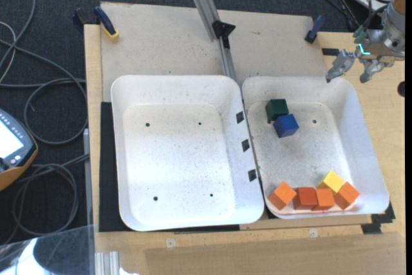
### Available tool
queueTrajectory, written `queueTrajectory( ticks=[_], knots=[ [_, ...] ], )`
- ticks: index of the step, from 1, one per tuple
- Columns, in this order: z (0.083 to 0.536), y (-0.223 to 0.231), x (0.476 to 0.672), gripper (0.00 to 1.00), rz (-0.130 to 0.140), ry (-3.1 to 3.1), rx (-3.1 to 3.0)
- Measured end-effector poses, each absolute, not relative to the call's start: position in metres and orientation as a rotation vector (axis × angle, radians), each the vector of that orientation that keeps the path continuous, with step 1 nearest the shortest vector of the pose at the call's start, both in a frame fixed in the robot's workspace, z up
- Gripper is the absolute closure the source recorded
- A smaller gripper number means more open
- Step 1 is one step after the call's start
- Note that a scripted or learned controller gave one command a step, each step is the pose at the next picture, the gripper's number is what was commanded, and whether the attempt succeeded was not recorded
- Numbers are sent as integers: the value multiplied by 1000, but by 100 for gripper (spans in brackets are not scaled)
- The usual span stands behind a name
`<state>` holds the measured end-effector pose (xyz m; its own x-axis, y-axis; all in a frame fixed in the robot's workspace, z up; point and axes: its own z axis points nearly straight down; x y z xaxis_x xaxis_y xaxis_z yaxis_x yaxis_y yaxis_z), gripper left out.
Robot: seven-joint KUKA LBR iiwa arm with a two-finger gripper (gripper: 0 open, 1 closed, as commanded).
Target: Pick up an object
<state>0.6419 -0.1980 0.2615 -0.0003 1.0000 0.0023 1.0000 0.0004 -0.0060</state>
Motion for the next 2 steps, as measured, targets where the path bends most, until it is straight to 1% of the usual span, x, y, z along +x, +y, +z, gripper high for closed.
queueTrajectory(
  ticks=[1, 2],
  knots=[
    [265, -198, 643, 0, 2, -2223, -2219],
    [213, -199, 632, 0, 5, -2218, -2218]
  ],
)
